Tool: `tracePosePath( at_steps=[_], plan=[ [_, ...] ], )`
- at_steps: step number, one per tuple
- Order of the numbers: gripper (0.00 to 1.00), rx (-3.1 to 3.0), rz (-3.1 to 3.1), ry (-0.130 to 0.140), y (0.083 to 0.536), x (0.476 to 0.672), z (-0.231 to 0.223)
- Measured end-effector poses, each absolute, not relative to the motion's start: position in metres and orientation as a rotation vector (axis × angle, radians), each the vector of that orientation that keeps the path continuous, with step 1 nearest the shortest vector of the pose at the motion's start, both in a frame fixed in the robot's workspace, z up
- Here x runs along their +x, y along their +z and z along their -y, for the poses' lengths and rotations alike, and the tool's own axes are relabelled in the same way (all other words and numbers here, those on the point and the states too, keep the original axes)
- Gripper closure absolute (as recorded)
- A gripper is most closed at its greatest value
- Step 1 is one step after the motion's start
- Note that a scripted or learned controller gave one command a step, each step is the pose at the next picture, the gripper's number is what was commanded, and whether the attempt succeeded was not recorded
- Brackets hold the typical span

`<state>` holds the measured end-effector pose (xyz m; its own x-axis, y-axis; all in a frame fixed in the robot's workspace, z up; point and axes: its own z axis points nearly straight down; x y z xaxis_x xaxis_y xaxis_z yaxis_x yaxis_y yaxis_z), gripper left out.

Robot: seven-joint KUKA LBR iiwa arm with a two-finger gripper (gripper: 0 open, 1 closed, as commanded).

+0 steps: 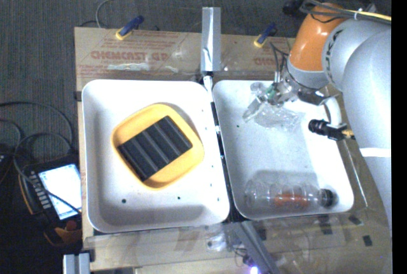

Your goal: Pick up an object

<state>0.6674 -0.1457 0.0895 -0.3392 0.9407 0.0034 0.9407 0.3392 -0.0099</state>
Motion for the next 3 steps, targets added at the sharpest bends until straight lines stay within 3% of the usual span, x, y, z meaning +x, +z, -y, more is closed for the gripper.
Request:
tracePosePath(
  at_steps=[1, 2, 3],
  plan=[
    [0.0, -1.716, 2.641, -0.001, 0.09, 0.65, 0.168],
    [0.0, -1.818, 2.541, -0.001, 0.089, 0.669, 0.189],
    [1.0, -1.806, 2.534, 0.008, 0.097, 0.667, 0.186]
  ],
)
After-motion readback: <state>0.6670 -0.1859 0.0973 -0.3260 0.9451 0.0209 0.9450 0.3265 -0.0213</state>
